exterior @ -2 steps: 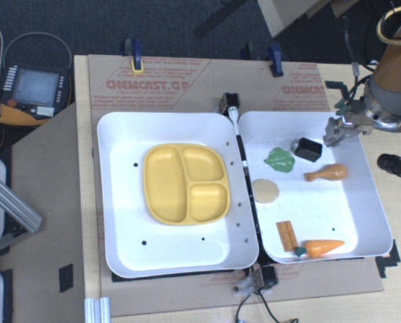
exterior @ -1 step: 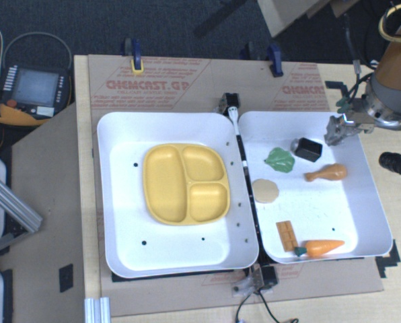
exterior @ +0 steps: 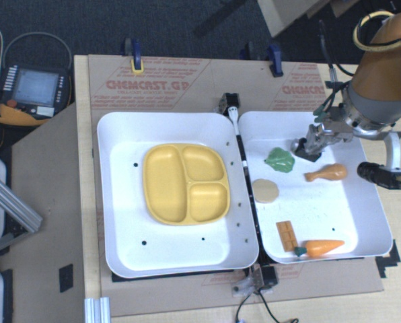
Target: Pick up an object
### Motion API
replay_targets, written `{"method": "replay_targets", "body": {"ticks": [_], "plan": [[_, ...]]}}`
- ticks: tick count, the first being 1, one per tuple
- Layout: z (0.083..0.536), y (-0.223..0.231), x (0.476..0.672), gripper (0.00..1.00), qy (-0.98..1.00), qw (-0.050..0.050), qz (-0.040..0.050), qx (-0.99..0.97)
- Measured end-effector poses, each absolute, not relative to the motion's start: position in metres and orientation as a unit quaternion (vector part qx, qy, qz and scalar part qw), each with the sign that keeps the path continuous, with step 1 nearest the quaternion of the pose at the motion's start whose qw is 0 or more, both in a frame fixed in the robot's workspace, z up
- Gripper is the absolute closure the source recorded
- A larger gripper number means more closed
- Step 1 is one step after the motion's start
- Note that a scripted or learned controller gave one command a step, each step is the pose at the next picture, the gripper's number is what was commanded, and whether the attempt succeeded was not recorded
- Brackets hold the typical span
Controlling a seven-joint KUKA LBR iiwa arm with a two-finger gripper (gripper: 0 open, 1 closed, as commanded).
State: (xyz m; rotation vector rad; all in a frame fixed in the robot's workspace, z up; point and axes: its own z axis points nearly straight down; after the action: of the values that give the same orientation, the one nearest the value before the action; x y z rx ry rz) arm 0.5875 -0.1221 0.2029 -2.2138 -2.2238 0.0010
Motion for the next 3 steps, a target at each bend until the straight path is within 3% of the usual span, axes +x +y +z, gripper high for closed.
{"method": "replay_targets", "body": {"ticks": [3], "plan": [[0.198, 0.032, 0.58, 1.0, -0.709, 0.002, 0.0003, -0.705]]}}
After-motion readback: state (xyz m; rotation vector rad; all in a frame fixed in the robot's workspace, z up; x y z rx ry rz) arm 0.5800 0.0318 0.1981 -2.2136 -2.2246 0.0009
